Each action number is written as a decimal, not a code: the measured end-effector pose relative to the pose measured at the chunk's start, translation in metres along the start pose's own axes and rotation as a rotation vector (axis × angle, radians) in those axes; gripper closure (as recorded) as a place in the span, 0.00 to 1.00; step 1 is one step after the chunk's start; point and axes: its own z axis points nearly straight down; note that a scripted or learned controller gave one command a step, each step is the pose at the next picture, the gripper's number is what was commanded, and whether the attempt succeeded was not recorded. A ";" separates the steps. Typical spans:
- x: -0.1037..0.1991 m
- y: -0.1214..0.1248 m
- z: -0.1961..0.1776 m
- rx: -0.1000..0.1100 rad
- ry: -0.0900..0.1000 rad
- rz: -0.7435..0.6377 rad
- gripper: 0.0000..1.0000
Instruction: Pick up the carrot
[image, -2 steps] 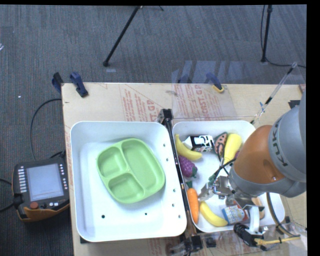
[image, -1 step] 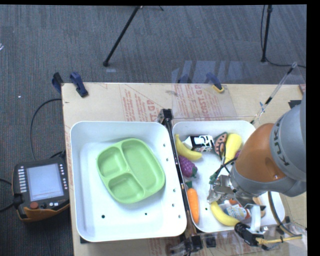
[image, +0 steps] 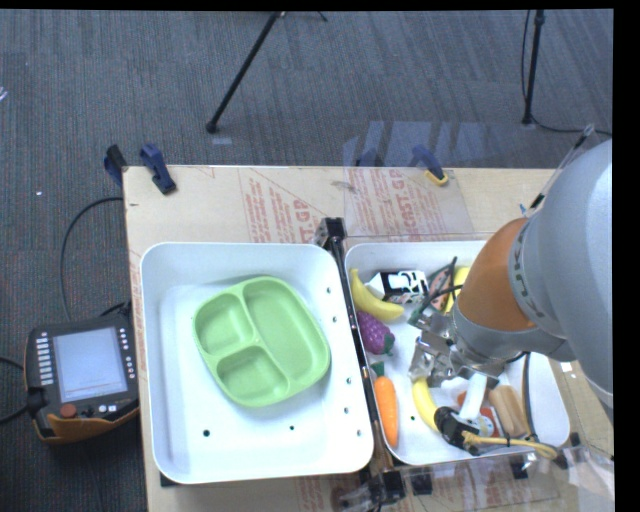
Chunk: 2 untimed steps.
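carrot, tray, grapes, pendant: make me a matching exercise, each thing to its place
Things:
1. carrot
2. tray
3. grapes
4. pendant

Places:
A. on the floor, left of the bench
B. in the left bin
C. right bin, by its left wall, near the front
D. right bin, just below a banana

Pairs: 1-C, 2-B, 3-D, 4-A

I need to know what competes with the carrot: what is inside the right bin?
The right bin holds the carrot by its left wall, a purple fruit, two bananas and a black-and-white item. The arm covers whatever lies beneath it.
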 end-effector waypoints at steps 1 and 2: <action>0.000 0.000 0.000 0.001 0.000 -0.001 0.00; -0.011 -0.022 0.000 0.001 0.000 0.154 0.00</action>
